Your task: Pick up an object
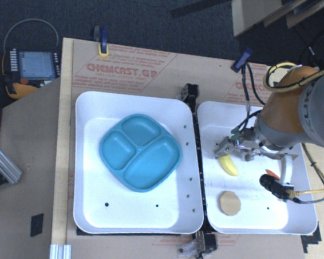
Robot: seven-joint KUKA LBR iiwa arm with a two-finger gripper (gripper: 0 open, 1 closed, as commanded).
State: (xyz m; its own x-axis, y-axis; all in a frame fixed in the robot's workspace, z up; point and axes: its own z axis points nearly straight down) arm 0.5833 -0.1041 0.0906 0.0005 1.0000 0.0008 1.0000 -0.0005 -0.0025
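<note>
robotics lab, industrial arm (308,107) at a cardboard-topped bench (157,68), clamps, cables, handheld control pendant (33,65) on floor

Fixed overhead slant over both bins (79,146)

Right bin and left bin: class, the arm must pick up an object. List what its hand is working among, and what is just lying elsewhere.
In play: hand, banana, tan disc, right bin.
Lying about: blue plate, left bin, handheld screen.
</note>
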